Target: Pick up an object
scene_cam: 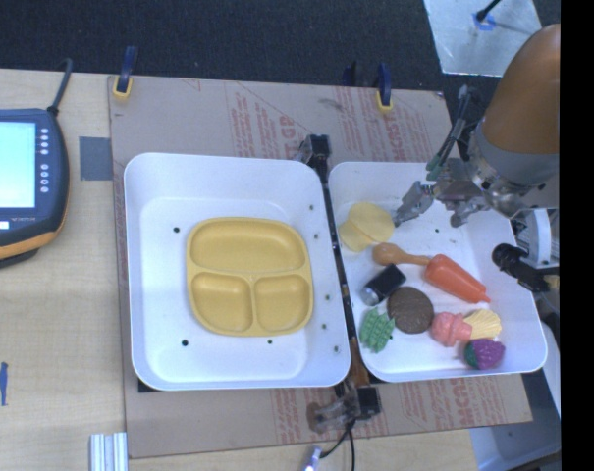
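In the left bin (139, 263) you have a yellow divided tray (249, 275); the toys sit in the right bin (532, 361). The pale yellow toy (365, 226) lies at its far left, and the gripper (436, 204) hovers beside it, fingers spread and empty (approach step). Next, you need to centre over it and descend.

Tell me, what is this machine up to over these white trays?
A robot arm reaches in over the right bin, which holds toy food: a carrot, a yellow lump, a brown disc and some green leaves. Its gripper hangs open above the bin's upper part, holding nothing. The left bin holds a yellow divided plate.
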Action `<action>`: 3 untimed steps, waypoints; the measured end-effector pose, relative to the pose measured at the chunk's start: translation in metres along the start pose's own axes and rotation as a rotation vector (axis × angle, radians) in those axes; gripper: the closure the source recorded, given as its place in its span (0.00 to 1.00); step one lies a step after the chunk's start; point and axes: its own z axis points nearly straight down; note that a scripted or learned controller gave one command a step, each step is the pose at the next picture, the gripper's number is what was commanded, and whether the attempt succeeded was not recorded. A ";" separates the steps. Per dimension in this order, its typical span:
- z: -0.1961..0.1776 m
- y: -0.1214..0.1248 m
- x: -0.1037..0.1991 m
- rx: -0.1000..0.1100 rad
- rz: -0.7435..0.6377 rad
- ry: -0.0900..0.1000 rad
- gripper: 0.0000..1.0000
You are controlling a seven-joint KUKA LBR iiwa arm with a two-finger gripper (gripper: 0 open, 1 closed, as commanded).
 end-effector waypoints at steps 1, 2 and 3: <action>0.102 -0.010 -0.006 0.002 0.000 0.000 0.00; 0.132 -0.027 -0.018 -0.001 0.000 0.000 0.00; 0.133 -0.100 -0.006 0.000 -0.001 0.001 0.00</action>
